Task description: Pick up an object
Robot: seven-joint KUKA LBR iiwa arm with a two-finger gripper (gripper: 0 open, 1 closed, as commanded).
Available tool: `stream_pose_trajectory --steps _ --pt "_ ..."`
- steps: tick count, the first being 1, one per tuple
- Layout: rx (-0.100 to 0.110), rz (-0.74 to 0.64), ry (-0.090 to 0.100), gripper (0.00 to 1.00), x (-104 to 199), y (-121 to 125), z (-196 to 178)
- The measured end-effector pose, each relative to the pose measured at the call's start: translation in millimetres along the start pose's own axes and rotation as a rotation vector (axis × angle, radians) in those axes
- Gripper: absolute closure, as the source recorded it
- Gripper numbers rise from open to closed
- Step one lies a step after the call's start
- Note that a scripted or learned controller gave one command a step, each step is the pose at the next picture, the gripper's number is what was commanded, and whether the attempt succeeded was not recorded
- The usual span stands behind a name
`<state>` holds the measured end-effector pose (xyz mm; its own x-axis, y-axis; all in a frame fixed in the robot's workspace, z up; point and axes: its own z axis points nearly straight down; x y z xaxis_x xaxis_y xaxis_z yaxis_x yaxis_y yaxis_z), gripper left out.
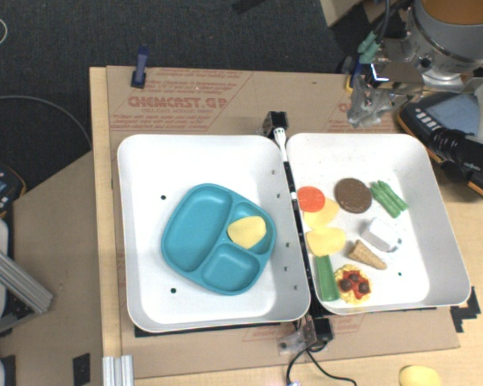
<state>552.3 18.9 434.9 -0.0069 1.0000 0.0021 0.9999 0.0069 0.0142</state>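
Observation:
The right bin (435, 215) holds several toy foods. Among them are an orange-red disc (311, 199), a brown round cookie (352, 195), a green ridged piece (388, 198), two yellow pieces (326, 240), a white block (382, 236), a tan cone (367, 255), a green stick (326, 278) and a pizza-like slice (353, 284). My gripper (367, 111) hangs high over the bench just beyond the right bin's far rim, apart from all the items. I see nothing in it.
In the left bin (145, 183) lies a teal divided plate (201, 240), and a yellow piece (246, 231) rests in its right compartment. A black clip (275, 123) sits at the far end of the bins' shared rim. At the bench's front right lies a yellow object (419, 375).

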Motion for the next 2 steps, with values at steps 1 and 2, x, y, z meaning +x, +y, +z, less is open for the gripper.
stream_pose_trajectory --steps 1,2 --pt "0.032 0.011 -0.003 1.00 -38.5 26.8 192.7" --pt "0.010 0.005 0.000 1.00 -20.5 -35.1 117.2"
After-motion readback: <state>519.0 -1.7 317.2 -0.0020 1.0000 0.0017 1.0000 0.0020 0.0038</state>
